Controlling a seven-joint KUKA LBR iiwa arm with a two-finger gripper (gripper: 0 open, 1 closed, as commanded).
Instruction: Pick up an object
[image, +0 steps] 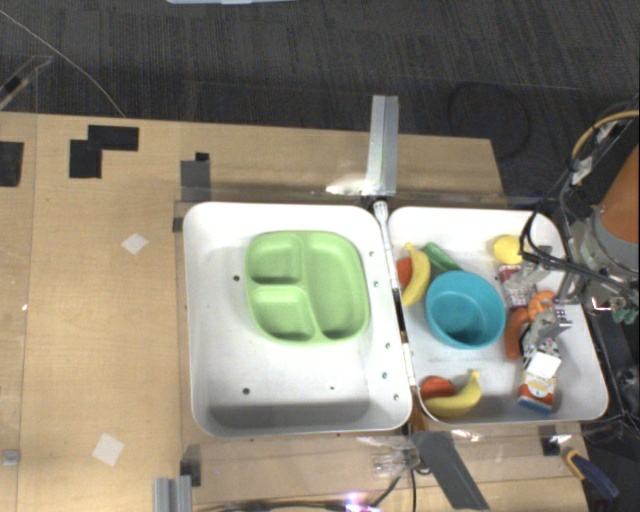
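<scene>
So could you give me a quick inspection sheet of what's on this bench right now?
Surface: wooden bench bearing two white bins side by side, left bin and right bin.
Job's things: in the right bin, a blue bowl, two bananas, a yellow lemon-like item, a small carton, and green and orange pieces.
Clutter: a green divided plate in the left bin.
Gripper: over the right bin's right side, among the items; grip unclear.
Cables: black cables on the arm; thin wires at the bench's front edge.
Surroundings: dark floor beyond the bench; black marks on the wood.
</scene>
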